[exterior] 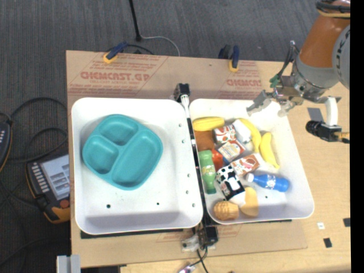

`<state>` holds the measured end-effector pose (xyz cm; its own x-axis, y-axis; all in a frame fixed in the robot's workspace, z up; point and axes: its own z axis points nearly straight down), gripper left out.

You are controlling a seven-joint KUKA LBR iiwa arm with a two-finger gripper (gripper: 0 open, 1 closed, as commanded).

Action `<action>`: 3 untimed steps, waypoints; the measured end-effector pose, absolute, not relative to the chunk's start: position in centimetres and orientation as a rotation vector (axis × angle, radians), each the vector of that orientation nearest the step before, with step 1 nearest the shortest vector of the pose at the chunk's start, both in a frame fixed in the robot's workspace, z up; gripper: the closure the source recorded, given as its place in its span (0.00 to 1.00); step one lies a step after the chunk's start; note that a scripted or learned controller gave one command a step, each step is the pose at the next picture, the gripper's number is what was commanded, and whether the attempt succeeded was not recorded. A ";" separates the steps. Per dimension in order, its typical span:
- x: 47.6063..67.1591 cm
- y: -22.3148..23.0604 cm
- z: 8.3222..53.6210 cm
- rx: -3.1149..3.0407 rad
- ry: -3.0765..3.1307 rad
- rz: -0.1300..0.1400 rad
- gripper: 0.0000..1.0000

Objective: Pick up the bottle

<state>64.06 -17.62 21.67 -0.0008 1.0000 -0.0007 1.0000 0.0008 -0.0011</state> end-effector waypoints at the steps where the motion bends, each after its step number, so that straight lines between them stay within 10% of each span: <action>1: 61.3 -22.0 30.6 -2.324 -2.120 0.001 0.00; 2: 61.3 -21.9 31.4 -2.321 -2.122 0.005 1.00; 3: 58.1 -20.2 44.8 -2.096 -2.344 0.002 1.00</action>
